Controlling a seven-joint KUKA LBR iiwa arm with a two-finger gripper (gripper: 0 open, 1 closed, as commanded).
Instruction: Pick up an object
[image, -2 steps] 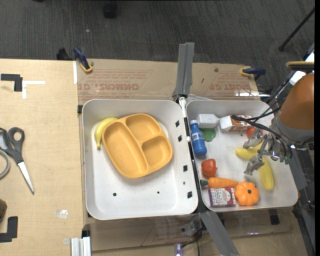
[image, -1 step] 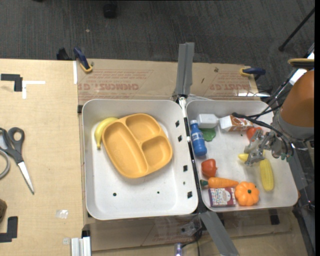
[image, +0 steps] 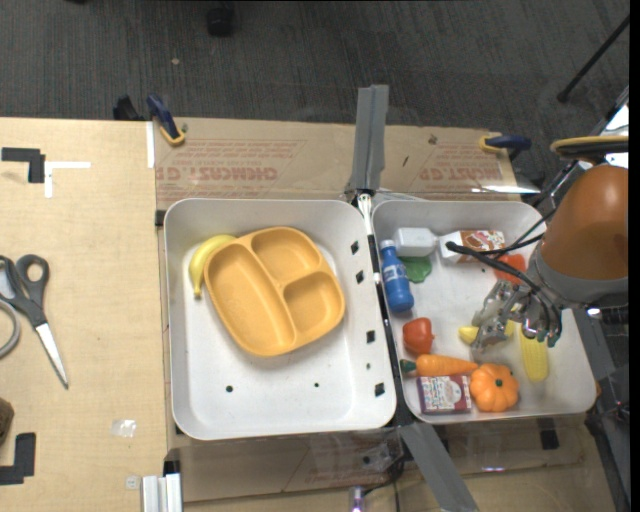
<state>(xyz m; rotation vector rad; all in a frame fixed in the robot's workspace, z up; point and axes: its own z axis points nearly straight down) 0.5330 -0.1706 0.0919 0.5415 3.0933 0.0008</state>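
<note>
2 bins; jaws low in right bin beside yellow corn, state unclear. Risk: crowded toys, jaws may nudge pumpkin or close on nothing.

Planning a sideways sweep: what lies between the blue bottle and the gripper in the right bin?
In the camera view, only bare white bin floor lies between the blue bottle and the gripper.

A yellow-orange tray and yellow banana fill one white bin; beside them lie a blue bottle, orange carrot, orange pumpkin and red pepper.
</note>
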